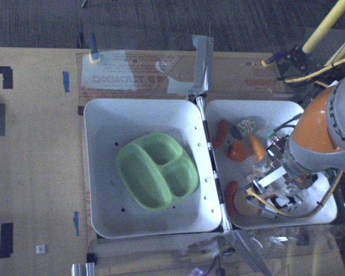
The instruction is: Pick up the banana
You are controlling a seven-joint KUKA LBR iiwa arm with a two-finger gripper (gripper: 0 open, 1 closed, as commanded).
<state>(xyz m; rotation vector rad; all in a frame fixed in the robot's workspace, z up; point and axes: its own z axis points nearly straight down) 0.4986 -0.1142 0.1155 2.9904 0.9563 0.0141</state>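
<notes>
My gripper (pixel 268 190) is low in the right bin (pixel 322 214), near its front, with the arm coming in from the right. A short yellow strip (pixel 257 198) shows just under the gripper's left side. I cannot tell whether it is the banana or the robot's cable. The gripper body hides whatever lies directly beneath it.
The right bin also holds a red sausage (pixel 220 134), a red pepper-like piece (pixel 237 151), an orange carrot (pixel 257 147), a pale green item (pixel 247 125) and another red piece (pixel 231 193) at the front left. A green divided plate (pixel 156 170) lies in the left bin (pixel 98 154).
</notes>
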